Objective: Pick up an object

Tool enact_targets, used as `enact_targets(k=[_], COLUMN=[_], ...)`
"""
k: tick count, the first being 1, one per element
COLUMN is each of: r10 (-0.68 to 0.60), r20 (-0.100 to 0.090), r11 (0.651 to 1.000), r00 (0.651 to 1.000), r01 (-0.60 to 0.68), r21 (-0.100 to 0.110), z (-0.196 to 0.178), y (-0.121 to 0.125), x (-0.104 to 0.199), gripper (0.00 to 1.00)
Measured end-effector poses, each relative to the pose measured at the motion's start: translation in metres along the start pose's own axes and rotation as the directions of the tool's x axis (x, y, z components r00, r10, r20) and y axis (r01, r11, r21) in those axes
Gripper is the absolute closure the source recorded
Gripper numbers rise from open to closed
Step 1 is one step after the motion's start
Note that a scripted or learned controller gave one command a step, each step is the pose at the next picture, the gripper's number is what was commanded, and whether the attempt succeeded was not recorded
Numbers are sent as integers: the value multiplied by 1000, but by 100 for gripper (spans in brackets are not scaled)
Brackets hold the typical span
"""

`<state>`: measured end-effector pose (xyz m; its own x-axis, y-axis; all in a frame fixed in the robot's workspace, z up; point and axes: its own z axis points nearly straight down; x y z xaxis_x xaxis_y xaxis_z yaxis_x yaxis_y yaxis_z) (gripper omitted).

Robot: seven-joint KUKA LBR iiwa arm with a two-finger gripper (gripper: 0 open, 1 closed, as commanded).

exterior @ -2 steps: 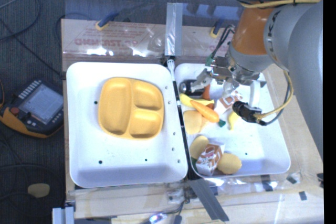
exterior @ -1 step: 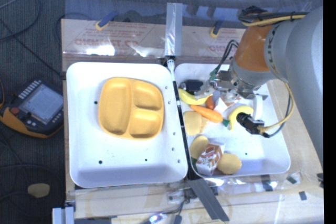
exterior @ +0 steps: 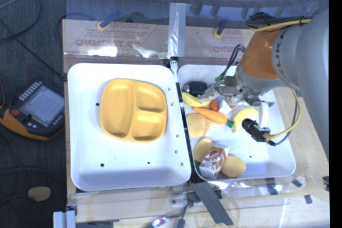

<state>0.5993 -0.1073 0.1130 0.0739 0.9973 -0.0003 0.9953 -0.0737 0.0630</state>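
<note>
Looking from the near edge of the table [exterior: 315, 168], the first things in the right bin [exterior: 278, 165] were a round brown bun [exterior: 202, 147], a wrapped snack [exterior: 212, 162] and a small potato-like lump [exterior: 233, 166]. They sat close together in the near left corner of that bin. A little farther in lay a pale yellow lump [exterior: 195, 124] and an orange carrot [exterior: 209, 114] with a green end. Next to the carrot sat a yellow piece like a lemon [exterior: 244, 114]. Farther still there was a banana [exterior: 191, 99] and a dark, small thing [exterior: 195, 86] by the bin's far left side.

The left bin [exterior: 85, 157] held a yellow tray [exterior: 133, 109] with three sections. Nothing lay in the tray.

The job was not done. No toy was lifted, and all of them lay down in the bin. The arm [exterior: 267, 59] had its orange band over the far part of the right bin. The picking up was left to do, and I think the carrot or the lemon piece was the one it went for, since they were nearest to the pincer.

The pincer [exterior: 231, 89] was low in the bin, just beside the carrot's far end and the lemon piece. The arm hid much of it. I could not tell if it was wide or pinched together. I could not see any toy between its two parts, so I would not say it held one.
</note>
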Motion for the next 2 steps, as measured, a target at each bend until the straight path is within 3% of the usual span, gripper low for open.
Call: enact_targets(k=[1, 2], r10=[71, 64], r20=[4, 2], r11=[995, 996], r00=[997, 998], r01=[-71, -64], r21=[66, 62], z=[-74, -100], y=[-61, -57], x=[12, 2], gripper=[0, 0])
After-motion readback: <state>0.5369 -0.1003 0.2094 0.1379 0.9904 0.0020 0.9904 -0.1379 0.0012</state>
